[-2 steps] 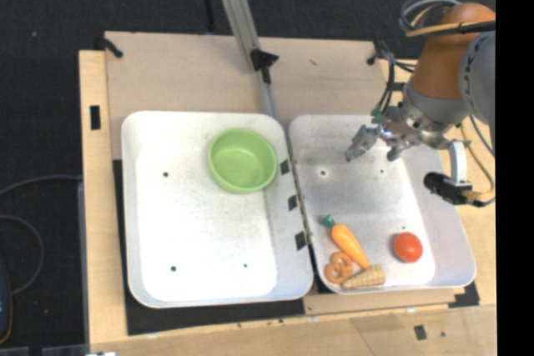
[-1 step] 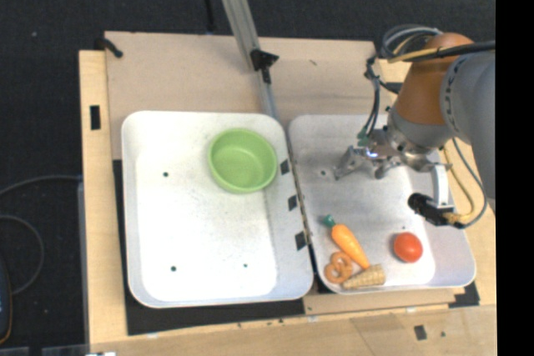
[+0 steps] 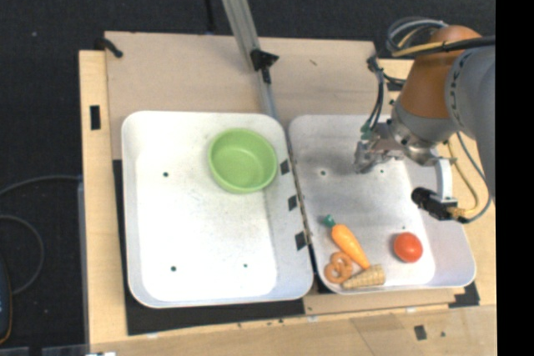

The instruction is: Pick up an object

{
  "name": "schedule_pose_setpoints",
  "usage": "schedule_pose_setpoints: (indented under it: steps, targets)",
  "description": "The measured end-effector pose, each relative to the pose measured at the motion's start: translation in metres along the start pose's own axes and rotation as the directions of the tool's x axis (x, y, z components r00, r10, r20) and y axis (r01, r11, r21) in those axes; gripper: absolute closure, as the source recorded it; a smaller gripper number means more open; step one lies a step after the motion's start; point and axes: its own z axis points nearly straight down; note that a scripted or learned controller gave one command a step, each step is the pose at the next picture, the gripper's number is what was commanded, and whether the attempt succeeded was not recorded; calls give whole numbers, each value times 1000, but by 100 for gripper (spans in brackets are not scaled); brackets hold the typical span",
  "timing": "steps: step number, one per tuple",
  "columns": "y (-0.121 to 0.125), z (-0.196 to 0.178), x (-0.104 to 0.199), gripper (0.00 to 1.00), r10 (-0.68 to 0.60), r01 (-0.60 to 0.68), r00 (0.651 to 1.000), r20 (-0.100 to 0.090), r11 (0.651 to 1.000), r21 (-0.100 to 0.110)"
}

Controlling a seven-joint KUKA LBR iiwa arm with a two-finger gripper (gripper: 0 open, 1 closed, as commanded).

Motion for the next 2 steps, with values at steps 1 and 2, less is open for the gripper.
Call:
schedule_pose_setpoints:
  steps: [1,2]
  targets:
    - [10,-61,-3,100,-8,8,1000,0,1000,-4]
    - [21,-117,1,100,-9,9,1000,0,1000,-3]
